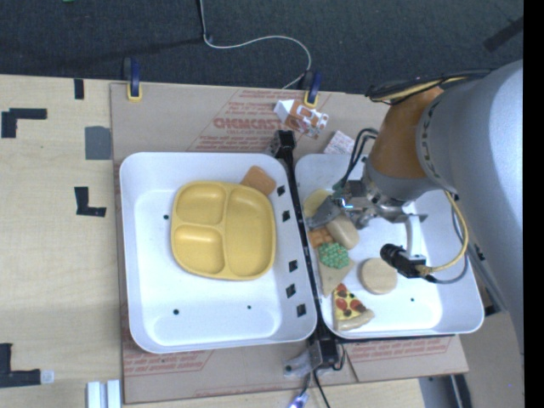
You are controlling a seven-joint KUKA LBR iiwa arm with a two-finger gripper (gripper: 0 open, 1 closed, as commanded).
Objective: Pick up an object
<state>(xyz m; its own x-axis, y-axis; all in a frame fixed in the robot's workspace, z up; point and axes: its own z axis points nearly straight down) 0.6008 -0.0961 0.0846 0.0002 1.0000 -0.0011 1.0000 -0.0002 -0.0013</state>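
Observation:
In the right bin [425,313], the gripper [338,210] is lowered over the bin's upper left part. It hangs right above a pale yellow toy [318,201] and a beige roll [344,232]. The metal head hides the spot under it. Below these lie a small orange waffle piece [320,238], a green cookie [334,257], a round beige bun [378,276] and a pizza slice [350,307]. Nothing shows as lifted.
The left bin [144,313] holds a yellow divided plate [225,229] and a brown toy piece [257,179] at its top right corner. The arm's grey body and orange band [399,143] cover the right bin's upper right. A black divider [293,253] runs between the bins.

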